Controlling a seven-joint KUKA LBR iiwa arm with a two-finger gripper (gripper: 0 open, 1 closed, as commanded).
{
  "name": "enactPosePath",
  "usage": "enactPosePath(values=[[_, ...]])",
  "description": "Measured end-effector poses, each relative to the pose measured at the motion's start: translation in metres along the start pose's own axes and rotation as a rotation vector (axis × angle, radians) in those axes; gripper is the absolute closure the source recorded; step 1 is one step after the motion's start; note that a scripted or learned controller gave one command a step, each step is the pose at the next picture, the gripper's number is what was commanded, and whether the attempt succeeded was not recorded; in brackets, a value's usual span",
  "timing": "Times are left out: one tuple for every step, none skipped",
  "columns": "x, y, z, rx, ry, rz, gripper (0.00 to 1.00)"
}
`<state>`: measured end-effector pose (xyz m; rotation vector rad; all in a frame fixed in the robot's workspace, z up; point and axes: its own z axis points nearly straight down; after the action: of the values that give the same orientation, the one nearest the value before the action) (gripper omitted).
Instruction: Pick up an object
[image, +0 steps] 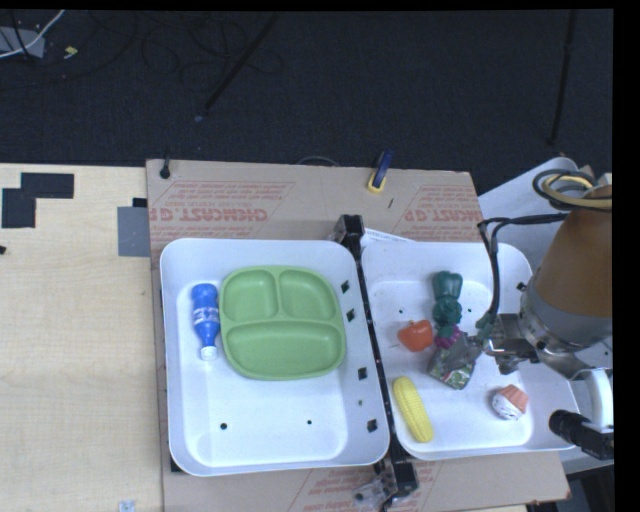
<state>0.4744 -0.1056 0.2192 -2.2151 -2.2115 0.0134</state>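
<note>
Crinkled foil packet (455, 366) at jaws (478, 345), ridged yellow corn (412, 408), glossy divided green plate (281, 323)

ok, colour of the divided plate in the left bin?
Light green, clearest in the camera view: the divided plate sits beside a blue bottle.

Reaching in from the right, orange-banded wrist tilted low, gripper (470, 352) apparently pointing left, fingers indistinct.

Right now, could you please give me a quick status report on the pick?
Tool low in right bin, at a crumpled packet. Grasp unconfirmed. Tomato and green toy crowd close beside it.
</note>
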Motion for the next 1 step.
enactPosePath(values=[[-0.0004, 0.0024, -0.0054, -0.012, -0.002, -0.002, 0.00]])
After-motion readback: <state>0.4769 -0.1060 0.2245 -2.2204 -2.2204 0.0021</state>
